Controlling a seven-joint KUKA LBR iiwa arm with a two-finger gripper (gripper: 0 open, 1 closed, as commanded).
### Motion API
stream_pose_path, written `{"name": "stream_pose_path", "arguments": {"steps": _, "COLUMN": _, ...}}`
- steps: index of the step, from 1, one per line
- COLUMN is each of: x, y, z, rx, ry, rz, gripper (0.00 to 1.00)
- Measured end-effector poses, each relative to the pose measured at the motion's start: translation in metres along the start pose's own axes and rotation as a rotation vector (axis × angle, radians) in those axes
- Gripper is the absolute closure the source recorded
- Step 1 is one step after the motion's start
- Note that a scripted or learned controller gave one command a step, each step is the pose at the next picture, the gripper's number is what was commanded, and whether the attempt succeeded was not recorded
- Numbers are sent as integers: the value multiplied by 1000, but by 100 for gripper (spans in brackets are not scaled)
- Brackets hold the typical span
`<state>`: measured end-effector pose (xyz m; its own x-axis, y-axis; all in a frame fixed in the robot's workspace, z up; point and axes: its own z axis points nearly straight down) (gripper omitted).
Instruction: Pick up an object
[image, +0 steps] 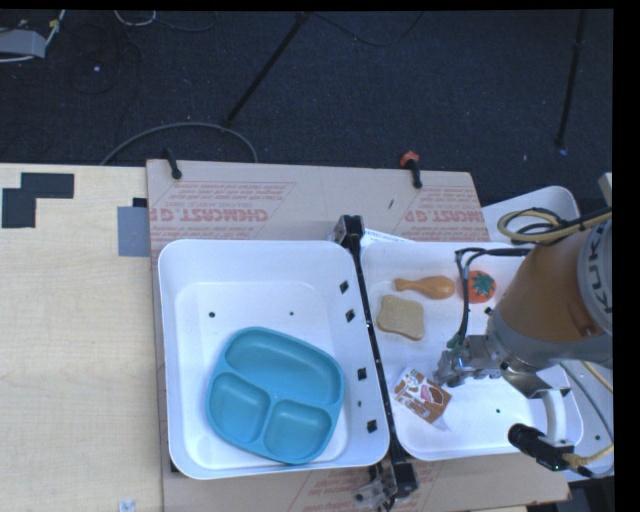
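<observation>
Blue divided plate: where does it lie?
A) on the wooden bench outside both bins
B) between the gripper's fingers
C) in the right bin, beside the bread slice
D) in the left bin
D: the blue divided plate lies flat on the floor of the left bin, while the bread slice and the gripper are over in the right bin.

Right bin: packet (422, 395) lying flat, tilted; toast (401, 318) flat; drumstick (426, 287) on its side; orange toy (481, 286) by the far wall.

Arm's jaws (447, 368) hover beside a snack packet (421, 396) in the right bin (470, 440).
</observation>
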<state>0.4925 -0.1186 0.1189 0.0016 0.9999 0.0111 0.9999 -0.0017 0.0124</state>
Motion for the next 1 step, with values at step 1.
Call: {"name": "stream_pose_path", "arguments": {"steps": 1, "x": -1, "y": 4, "z": -42, "rx": 12, "ry": -11, "rz": -3, "gripper": 100}}
